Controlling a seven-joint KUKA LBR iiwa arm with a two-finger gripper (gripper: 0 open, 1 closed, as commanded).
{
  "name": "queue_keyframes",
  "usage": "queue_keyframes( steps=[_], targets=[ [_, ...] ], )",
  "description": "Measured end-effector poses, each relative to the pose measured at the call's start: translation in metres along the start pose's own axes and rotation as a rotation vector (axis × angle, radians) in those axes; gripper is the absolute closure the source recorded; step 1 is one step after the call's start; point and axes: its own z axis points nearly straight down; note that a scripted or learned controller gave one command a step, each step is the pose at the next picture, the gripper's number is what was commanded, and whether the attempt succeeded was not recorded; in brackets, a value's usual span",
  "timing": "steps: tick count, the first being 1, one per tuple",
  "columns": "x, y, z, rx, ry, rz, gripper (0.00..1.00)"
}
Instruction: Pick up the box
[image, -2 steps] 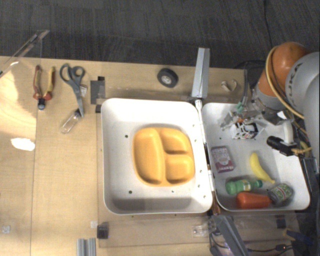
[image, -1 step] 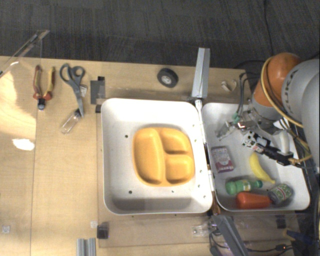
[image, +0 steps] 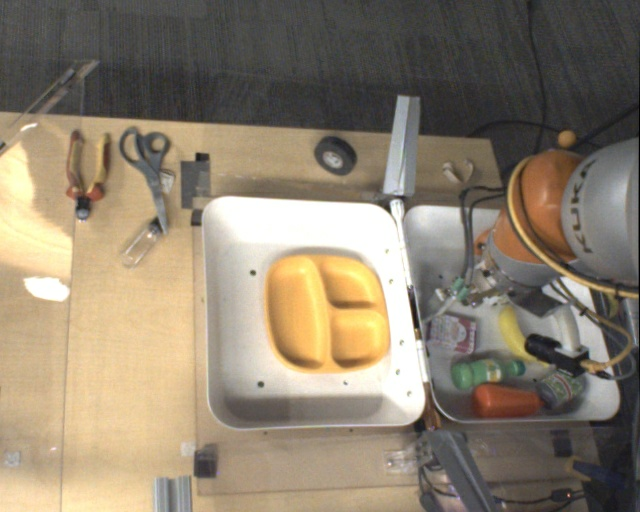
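Observation:
The box (image: 452, 332) is a small flat pinkish-white carton lying in the right bin (image: 432, 232), near its left wall. My gripper (image: 460, 291) hangs low over the same bin, just above and slightly right of the box, with green and white parts at its tip. The grey arm with its orange band (image: 540, 215) comes in from the right and hides the bin's upper right part. From this angle I cannot see any contact between the gripper and the box.
A green bottle (image: 487, 372), a red-orange carrot-like item (image: 505, 401), a yellow banana (image: 513, 332) and a dark can (image: 560, 388) crowd the right bin's front. The left bin (image: 230, 300) holds a yellow divided plate (image: 327, 310). Scissors (image: 148, 165), pliers (image: 85, 170) and a tape roll (image: 335, 155) lie on the bench.

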Motion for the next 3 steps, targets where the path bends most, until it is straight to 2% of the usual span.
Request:
queue_keyframes(
  steps=[1, 2, 3],
  targets=[
    [0.028, -0.015, -0.097, 0.006, 0.002, 0.292, 0.0],
    [0.024, -0.052, -0.002, 0.0, -0.002, 0.311, 0.0],
    [0.024, -0.049, -0.013, -0.006, -0.004, 0.307, 1.0]
  ],
)
